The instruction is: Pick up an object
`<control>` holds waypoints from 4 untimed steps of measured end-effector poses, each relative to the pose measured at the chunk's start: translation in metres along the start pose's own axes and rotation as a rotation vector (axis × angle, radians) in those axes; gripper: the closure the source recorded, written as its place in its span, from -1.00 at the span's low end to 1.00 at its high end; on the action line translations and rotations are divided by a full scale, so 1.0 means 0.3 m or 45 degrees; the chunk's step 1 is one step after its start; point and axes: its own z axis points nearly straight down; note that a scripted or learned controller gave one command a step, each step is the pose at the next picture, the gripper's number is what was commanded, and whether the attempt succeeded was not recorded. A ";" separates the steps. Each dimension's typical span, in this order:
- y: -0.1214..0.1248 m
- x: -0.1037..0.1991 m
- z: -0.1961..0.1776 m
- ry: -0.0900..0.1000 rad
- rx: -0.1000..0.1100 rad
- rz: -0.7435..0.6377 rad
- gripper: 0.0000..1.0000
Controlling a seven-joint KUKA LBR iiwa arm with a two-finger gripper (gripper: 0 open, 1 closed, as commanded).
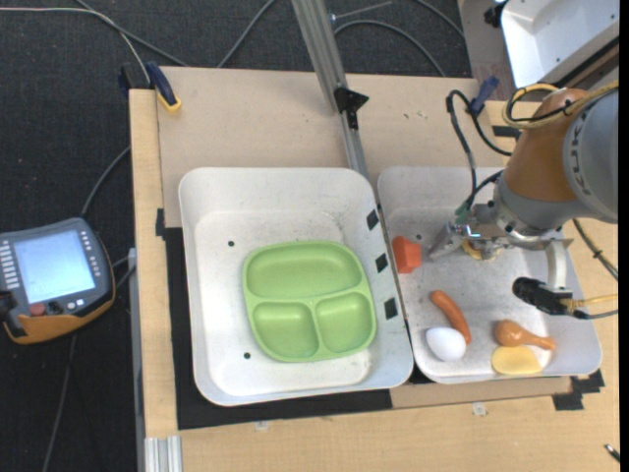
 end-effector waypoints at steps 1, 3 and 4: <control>0.001 0.000 -0.034 0.000 -0.003 0.000 1.00; 0.054 0.017 -0.429 -0.002 -0.008 -0.002 1.00; 0.057 0.019 -0.440 0.000 0.000 -0.002 1.00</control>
